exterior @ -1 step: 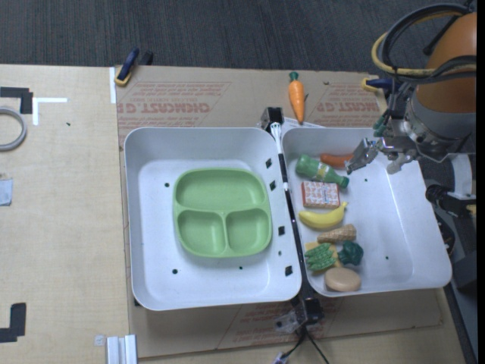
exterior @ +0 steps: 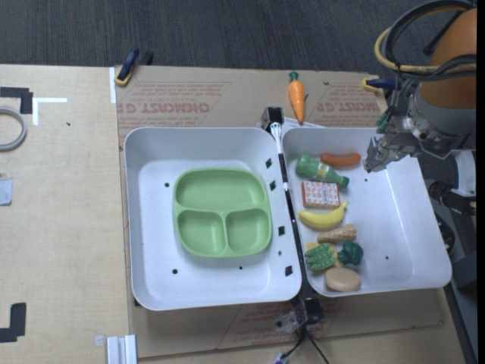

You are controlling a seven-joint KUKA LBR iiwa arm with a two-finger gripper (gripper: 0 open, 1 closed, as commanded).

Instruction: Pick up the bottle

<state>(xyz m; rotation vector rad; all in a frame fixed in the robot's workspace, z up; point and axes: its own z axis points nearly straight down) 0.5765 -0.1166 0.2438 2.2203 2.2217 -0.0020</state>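
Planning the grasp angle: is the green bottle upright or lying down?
Lying down. The green plastic bottle rests on its side on the floor of the right white bin, cap end pointing toward the bin's middle, beside the orange sausage.

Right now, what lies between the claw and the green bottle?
In the camera view, a red-orange sausage lies between the claw and the green plastic bottle.
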